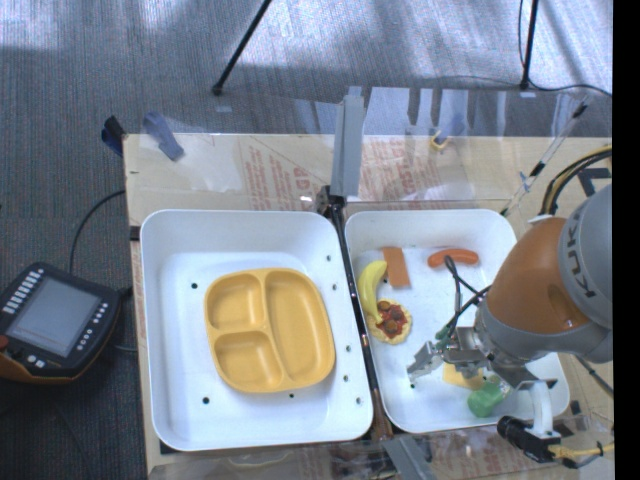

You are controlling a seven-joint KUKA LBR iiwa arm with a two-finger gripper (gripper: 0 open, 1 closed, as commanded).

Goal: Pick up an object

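Gripper (425,360) low in the right bin (500,230), lower right of frame, fingers look spread with nothing between them. Nearest pick is the pizza slice (391,321), just up-left of the fingertips; the banana (372,284) lies beyond it, long axis running top to bottom. A green toy (486,400) sits lower right, tucked under the wrist.

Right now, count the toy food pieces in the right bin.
6: a banana, a brown strip, a sausage, a small pizza, a yellow piece and a green piece beside the gripper. The arm may hide others.
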